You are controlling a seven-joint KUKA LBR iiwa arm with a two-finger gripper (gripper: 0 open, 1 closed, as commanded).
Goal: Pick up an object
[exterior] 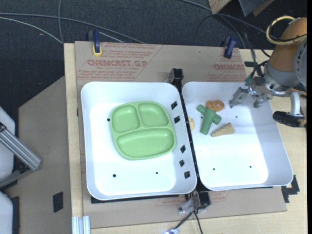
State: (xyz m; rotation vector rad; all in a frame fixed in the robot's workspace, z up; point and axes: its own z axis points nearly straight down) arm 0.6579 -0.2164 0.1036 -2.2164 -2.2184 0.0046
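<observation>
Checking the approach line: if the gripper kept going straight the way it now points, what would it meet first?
Probably the orange pretzel-shaped piece: the gripper points left across the right bin, with the green toy just beyond. Its height above them is unclear.

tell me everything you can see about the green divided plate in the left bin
The light green divided plate looks like smooth matte plastic, a rounded rectangle with a raised rim. Ridges split it into three compartments: two small ones along the far side and one long one nearer the camera, all bare. It lies flat and slightly rotated on the floor of the shallow white left bin, roughly centred, touching nothing else.
</observation>
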